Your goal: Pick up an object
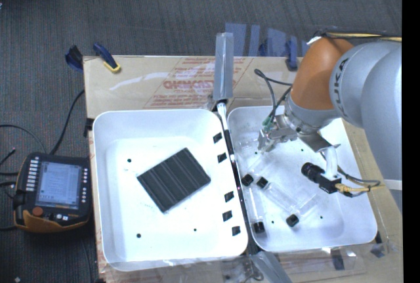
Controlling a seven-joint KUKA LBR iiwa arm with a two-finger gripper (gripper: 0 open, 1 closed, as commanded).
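A dark grey ribbed rectangular slab (174, 178) lies flat and turned at an angle in the middle of the left bin (108, 137). In the right bin (357, 226) lie several clear plastic pieces with small black ends (262, 182), spread over the left and middle of its floor. My gripper (268, 138) hangs low over the upper left part of the right bin, just above the clear pieces. The grey arm with its orange band (315, 78) covers the bin's upper right part.
A row of small black clips (227, 196) runs along the divider between the bins. A black cylinder with a yellow-tipped cable (320, 176) hangs off the wrist over the right bin. A teach pendant (52, 190) sits on the floor at left. Blue clamps (105, 57) hold the board behind.
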